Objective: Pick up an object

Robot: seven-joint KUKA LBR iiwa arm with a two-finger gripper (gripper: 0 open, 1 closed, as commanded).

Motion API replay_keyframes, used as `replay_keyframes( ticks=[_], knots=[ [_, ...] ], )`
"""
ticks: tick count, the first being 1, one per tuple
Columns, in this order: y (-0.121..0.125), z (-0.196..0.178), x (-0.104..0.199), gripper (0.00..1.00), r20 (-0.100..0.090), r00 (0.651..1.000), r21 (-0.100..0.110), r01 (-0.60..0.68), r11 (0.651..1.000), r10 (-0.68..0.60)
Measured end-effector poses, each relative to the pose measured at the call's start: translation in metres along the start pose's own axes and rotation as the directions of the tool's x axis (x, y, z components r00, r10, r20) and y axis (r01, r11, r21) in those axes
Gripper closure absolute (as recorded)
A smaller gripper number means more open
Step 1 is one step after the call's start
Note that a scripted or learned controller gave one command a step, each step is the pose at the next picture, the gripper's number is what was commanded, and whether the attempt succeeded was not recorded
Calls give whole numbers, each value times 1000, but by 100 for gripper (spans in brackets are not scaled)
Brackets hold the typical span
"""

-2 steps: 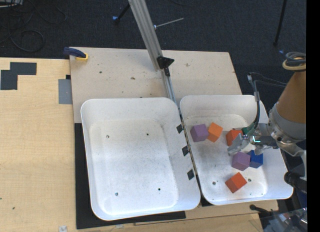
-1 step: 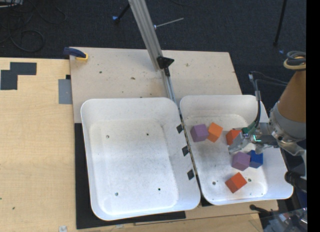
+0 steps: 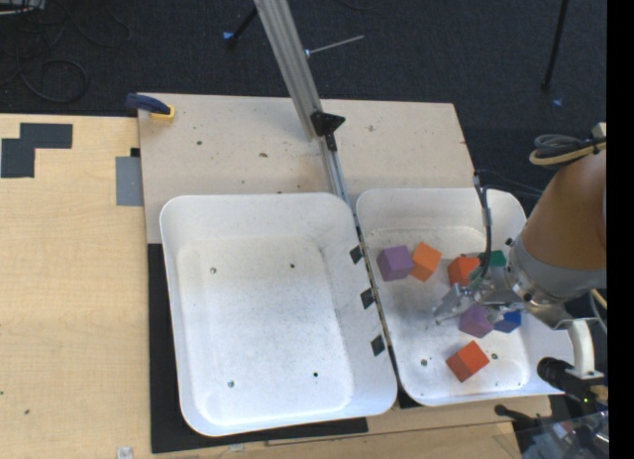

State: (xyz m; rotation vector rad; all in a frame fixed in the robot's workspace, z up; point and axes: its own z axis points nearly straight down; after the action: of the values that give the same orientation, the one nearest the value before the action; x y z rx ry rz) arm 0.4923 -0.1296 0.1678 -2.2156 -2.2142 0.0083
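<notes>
The pincer (image 3: pixel 458 305) hangs low in the right bin (image 3: pixel 416 211); whether it is wide or narrow cannot be told. A purple cube (image 3: pixel 476 321) lies just beside it, a blue block (image 3: pixel 509 321) past that. Below sits a red cube (image 3: pixel 468 360). Above it (toward the bin's far wall) are a red-orange block (image 3: pixel 462 270), an orange cube (image 3: pixel 426 260) and another purple cube (image 3: pixel 393 262). The left bin (image 3: pixel 188 219) lies well apart on the desk (image 3: pixel 238 140).

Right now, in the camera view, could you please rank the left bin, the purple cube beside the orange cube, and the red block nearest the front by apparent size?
1. Left bin, by far the largest.
2. Purple cube and red block: they look alike, so no ranking.
</notes>
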Motion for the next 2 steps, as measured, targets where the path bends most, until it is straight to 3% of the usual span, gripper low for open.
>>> replay_keyframes(
  ticks=[1, 2],
  knots=[
    [8, 51, 2, 0, 11, 1000, -23, -4, 1000, 4],
    [12, 50, 1, 0, 12, 1000, -34, -3, 999, 4]
  ],
)
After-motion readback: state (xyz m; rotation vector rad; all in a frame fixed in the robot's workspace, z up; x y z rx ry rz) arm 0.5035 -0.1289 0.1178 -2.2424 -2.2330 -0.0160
